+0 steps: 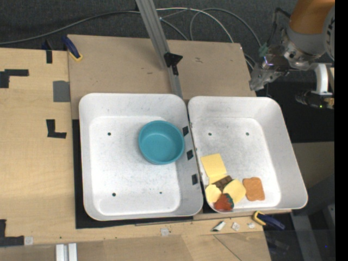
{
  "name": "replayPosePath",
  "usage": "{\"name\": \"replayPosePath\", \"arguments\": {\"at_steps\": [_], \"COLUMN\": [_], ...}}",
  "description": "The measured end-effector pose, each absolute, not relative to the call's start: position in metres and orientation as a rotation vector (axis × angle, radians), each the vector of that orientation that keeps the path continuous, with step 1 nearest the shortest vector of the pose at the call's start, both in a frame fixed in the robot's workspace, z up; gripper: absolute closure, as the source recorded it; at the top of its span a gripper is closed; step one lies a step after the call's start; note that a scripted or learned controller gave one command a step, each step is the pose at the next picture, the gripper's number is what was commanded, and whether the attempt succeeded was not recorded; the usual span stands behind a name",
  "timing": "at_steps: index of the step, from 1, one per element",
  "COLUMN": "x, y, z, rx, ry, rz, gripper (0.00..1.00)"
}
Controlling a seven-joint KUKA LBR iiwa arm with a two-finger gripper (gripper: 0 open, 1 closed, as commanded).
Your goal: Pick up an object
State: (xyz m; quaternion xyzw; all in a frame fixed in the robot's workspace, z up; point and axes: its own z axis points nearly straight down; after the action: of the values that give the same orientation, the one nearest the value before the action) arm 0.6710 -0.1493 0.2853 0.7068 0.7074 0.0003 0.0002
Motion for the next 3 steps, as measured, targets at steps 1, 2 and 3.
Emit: {"name": "replayPosePath", "arguments": {"at_steps": [1, 2, 3], "x": [0.666, 0.663, 0.662], "y": [-0.092, -0.043, 0.012], "z": [0.266, 0.265, 0.258], "rx": [2.217, 2.216, 2.216], "ry": [2.23, 2.23, 2.23], "rz": [-0.001, -0.001, -0.002], "gripper": [1.0, 1.0, 1.0]}}
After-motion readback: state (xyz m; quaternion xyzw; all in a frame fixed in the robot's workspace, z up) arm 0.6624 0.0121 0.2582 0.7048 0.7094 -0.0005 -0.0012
